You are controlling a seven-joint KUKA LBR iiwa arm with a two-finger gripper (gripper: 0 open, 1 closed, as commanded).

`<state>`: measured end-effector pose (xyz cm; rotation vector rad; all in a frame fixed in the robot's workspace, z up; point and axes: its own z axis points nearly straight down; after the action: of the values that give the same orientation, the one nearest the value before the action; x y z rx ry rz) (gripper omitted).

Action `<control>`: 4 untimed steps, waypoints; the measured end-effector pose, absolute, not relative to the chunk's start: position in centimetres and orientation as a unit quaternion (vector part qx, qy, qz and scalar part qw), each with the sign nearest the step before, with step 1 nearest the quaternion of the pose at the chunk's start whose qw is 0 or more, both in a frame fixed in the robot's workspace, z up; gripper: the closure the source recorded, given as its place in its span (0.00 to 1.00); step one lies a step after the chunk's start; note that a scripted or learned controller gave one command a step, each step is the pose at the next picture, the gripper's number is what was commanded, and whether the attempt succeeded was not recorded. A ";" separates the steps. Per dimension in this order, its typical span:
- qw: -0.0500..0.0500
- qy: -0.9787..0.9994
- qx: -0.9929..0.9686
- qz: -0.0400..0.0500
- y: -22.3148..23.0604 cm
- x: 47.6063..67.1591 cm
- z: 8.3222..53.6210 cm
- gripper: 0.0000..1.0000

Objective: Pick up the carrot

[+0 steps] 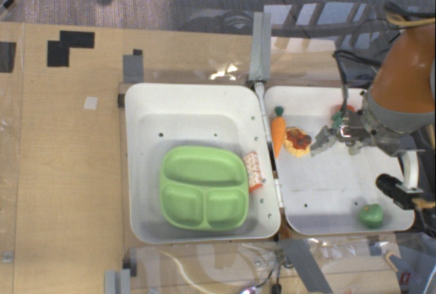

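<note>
The carrot (278,135), orange with a green top, lies along the left wall of the right bin (327,211), top pointing away from me. My gripper (323,140) hovers in the right bin to the carrot's right, beside a small pizza slice (297,141). The grey arm with its orange band comes in from the right. The carrot lies apart from the gripper.
A green divided plate (204,186) sits in the left bin (146,170), with a small striped packet (253,170) at its right edge. A green round fruit (371,215) lies in the right bin's near right corner. A small red item (340,111) shows behind the gripper.
</note>
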<state>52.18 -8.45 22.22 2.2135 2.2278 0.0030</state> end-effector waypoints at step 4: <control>0.004 0.964 0.266 0.001 -14.6 49.0 10.3 1.00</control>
<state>48.95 -14.59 10.27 0.8328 3.0215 0.0019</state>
